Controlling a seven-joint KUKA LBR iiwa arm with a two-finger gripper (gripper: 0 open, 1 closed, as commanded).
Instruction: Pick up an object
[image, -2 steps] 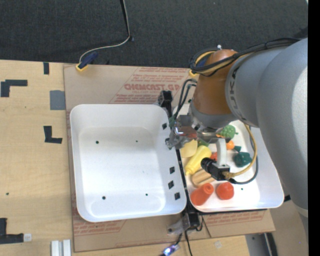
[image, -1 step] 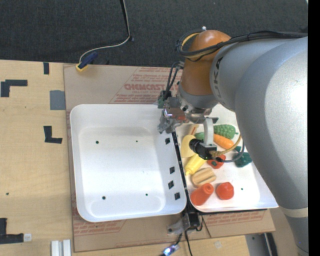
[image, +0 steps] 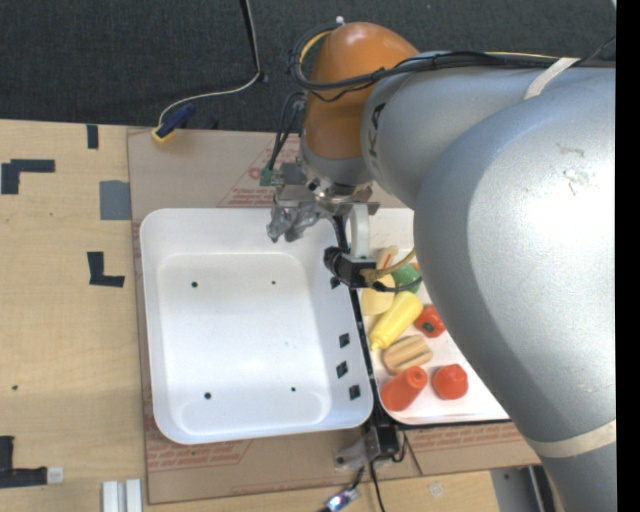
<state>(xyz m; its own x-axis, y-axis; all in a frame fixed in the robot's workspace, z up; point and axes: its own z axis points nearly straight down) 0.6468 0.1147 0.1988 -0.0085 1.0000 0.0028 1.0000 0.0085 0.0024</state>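
Note:
My gripper (image: 287, 226) hangs over the far rim of the left white bin (image: 152, 300), near its back right corner, with nothing visible in it. The big grey arm covers most of the right bin (image: 470, 408). In the strip of that bin still showing lie several toy foods: a yellow corn-like piece (image: 397, 316), a tan hot-dog bun (image: 405, 352), a red piece (image: 402, 389), a red tomato-like piece (image: 450, 381), a small red piece (image: 431, 322) and a green piece (image: 405, 275). They all lie to the right of the gripper and nearer the camera.
Both bins rest on a brown cardboard sheet (image: 200, 160) on the wooden bench. A yellow and blue cable end (image: 172, 122) lies at the back left. A divider wall (image: 350, 340) with black marks separates the bins.

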